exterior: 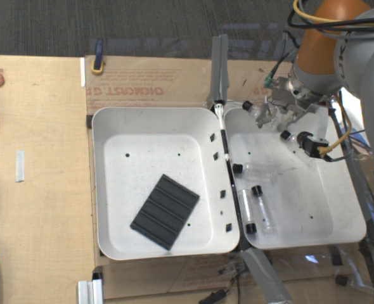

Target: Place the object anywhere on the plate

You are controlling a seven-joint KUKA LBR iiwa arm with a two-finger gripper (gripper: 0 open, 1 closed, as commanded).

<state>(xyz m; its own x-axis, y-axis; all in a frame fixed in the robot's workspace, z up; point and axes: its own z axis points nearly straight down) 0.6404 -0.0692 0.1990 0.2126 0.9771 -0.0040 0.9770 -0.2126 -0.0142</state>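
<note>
A dark grey ribbed rectangular plate (166, 211) lies at a slant on the floor of the left bin (111, 170), toward its front. In the right bin (326, 195), two clear tube-like objects with black ends (255, 208) lie near the front left corner. A small black piece (238, 168) rests by the bin's left wall. My gripper (274, 116) hangs over the far left corner of the right bin, well away from the plate and behind the clear objects. Nothing recognisable shows in its grasp.
A divider of raised bin rims with black clips (225, 163) runs between the two bins. A black connector with yellow cable (309, 143) dangles from the wrist over the right bin. Brown cardboard (149, 84) lies behind the bins, a wooden tabletop (35, 170) to the left.
</note>
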